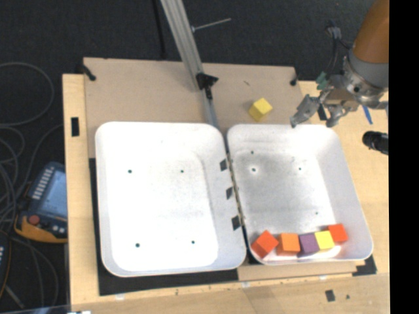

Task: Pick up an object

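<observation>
Blocks: five in a row along the right bin's (347, 175) near wall: red (265, 243), orange (289, 242), purple (308, 243), yellow (325, 240), red-orange (338, 233).
Yellow cube (260, 108): on the worktop (163, 90), just beyond the right bin.
Hand (317, 114): open, gripping nothing, above the right bin's far rim.
Left bin (105, 175): beside the right bin.

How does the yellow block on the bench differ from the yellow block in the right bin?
The yellow block on the bench lies alone on bare board outside the bins; the yellow block in the right bin sits in a row, between a purple block and a red-orange block. Both are small yellow cubes.
</observation>
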You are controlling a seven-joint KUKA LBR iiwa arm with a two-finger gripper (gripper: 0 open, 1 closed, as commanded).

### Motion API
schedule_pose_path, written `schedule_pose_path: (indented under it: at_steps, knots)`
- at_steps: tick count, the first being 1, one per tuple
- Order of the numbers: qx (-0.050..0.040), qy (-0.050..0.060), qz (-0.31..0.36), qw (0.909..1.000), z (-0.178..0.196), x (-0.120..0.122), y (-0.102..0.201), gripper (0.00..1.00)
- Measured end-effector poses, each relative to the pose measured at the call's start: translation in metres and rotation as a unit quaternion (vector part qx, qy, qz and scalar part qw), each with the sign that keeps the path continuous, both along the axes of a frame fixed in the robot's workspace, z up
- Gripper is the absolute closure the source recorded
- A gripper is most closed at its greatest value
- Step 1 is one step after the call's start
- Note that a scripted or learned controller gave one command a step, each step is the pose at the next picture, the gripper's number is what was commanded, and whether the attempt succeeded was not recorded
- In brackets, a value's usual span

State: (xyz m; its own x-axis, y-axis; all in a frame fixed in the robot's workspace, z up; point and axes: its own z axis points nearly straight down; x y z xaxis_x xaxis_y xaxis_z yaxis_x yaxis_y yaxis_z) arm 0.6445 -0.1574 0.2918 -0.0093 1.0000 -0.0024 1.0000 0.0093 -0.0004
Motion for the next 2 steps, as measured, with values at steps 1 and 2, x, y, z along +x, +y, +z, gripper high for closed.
schedule_pose_path:
  at_steps: [1,2]
  knots:
    - [0.0016,-0.001,-0.001,1.0000,0.020,-0.057,0.051,0.00]
    - [0.0025,0.004,-0.001,1.0000,-0.051,-0.110,0.112,0.00]
